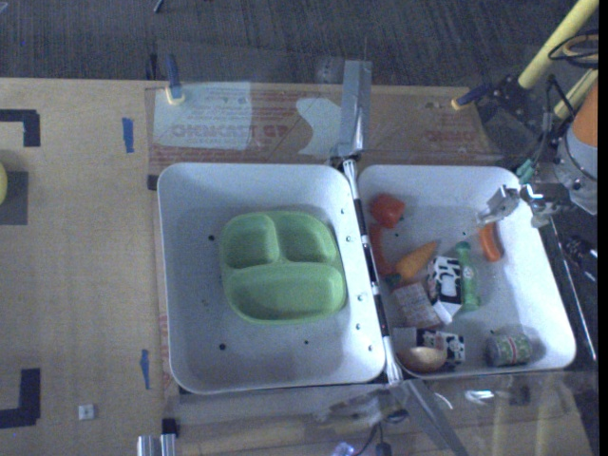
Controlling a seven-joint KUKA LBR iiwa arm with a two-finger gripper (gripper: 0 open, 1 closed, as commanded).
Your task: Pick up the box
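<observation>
1. I see the metal two-finger pincer over the upper right part of the right shallow white bin, reaching in from the right edge; I cannot tell how far apart its tips stand, and nothing shows between them.
2. The small black-and-white printed carton box lies near the middle of that right bin, well apart from the pincer, below and to its left.
3. Things crowd the box: an orange carrot-shaped toy just beside it on the left, a green tube-like bottle touching its right side, and a pale tan flat packet just below.
4. Also in the right bin: a red pepper-shaped toy near the top left, a small orange piece just under the pincer, a second black-and-white carton by the lower edge, a tan shell-like thing beside it, and a squat green-labelled can at lower right.
5. The left white bin holds a green plastic tray with three compartments, lying flat.
6. The light wooden worktop carries both bins.
7. The arm is cut off at the right; the small toys are blurred, so I name them loosely.
</observation>
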